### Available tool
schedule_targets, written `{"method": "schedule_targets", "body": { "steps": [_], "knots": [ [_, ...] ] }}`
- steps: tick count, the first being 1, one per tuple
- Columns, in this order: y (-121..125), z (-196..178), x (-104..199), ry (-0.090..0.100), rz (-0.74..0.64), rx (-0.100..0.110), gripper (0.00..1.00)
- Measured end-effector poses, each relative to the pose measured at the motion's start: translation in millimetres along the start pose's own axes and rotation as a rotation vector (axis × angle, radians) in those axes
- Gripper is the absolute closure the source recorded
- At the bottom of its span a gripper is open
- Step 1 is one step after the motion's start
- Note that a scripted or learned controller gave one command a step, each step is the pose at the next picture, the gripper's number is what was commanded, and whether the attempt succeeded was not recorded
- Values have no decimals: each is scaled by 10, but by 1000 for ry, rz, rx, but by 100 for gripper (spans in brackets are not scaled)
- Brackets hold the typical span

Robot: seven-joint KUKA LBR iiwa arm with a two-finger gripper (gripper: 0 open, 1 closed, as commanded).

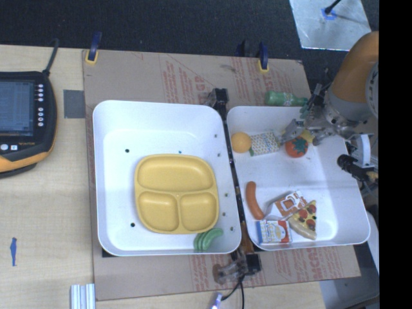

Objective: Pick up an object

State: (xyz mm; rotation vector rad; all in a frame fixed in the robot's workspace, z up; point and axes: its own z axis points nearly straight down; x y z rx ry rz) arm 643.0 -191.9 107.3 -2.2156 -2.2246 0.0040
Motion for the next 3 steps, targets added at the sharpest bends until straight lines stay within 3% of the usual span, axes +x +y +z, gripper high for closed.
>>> {"method": "schedule_targets", "body": {
  "steps": [1,2,3],
  "knots": [
    [5,-109,-4,0,-2,0,100],
    [142,-1037,629,1,0,-4,100],
    [-160,-1173,1373,0,-2,1,100]
  ]
}}
